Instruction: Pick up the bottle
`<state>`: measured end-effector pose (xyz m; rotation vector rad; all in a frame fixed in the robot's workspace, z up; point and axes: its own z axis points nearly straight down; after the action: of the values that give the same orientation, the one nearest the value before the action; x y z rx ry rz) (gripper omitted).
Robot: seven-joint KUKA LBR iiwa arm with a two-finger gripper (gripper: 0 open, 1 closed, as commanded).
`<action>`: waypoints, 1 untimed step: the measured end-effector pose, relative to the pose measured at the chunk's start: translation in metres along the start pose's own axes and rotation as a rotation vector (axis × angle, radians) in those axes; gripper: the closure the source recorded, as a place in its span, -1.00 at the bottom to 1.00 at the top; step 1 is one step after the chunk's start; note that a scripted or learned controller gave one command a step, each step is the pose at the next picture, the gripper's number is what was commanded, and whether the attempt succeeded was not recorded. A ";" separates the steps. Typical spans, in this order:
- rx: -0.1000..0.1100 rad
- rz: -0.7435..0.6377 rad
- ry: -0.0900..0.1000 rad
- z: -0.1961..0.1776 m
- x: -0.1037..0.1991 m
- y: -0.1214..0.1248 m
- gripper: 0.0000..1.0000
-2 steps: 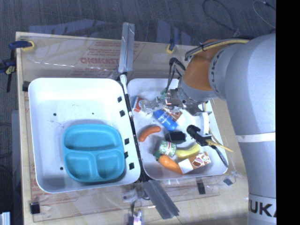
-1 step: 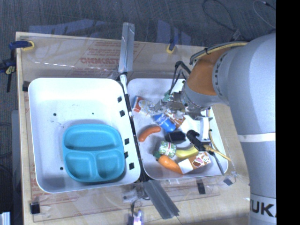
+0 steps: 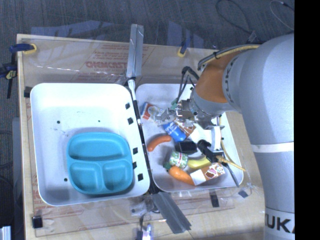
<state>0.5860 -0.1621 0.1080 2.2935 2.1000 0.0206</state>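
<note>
two bins sit below me; my gripper (image 3: 172, 115) hangs over the right bin (image 3: 150, 95) by the bottle (image 3: 174, 130), grip state unclear.

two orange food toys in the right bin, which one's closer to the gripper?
The orange sausage, curved, at the bin's left side, just below-left of the gripper. The carrot lies further down, near the bin's front edge.
</note>
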 end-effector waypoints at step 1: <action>-0.006 0.179 0.007 0.000 -0.003 -0.002 -1.00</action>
<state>0.5839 -0.1645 0.1081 2.4729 1.8875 0.0396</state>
